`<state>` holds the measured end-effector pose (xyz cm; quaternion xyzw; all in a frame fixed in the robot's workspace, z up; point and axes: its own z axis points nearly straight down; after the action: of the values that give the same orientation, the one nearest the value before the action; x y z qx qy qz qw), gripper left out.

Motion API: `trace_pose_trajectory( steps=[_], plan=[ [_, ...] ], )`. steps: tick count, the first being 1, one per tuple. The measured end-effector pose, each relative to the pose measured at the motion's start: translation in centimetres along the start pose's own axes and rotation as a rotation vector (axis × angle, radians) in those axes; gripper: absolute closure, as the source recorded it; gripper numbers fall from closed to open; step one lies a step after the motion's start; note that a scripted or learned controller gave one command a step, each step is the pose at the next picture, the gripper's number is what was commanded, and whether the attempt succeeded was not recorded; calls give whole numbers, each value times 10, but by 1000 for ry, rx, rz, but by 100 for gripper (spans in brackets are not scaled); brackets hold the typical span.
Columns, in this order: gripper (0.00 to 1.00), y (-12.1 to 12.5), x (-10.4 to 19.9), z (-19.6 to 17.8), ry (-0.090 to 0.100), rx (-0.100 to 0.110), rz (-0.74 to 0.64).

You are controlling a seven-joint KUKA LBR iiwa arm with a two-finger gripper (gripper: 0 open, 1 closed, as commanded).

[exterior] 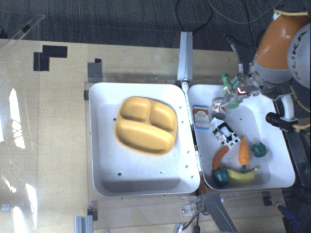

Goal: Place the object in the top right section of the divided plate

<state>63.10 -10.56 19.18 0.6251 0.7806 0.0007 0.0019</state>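
The yellow divided plate point(146, 125) lies in the left bin point(104, 171), with two small sections at its far side and one long section nearer me. Nothing lies on it. My gripper point(219, 107) hangs low over the far left part of the right bin point(279, 176), just right of a small red and white carton point(201, 117) and above a black and white toy point(226, 134). A green bottle-like thing point(226, 81) stands by the wrist at the bin's far edge.
Nearer me in the right bin lie a carrot point(243, 152), a red chili point(220, 156), a banana point(242, 174), a green pepper point(221, 176) and a dark green vegetable point(259, 149). A metal rail point(185, 57) runs between the bins.
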Motion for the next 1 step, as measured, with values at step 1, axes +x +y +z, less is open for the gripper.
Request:
trace_pose_trajectory(
  steps=[1],
  plan=[
    [100,-30,79,8,2,2,-142]
  ],
)
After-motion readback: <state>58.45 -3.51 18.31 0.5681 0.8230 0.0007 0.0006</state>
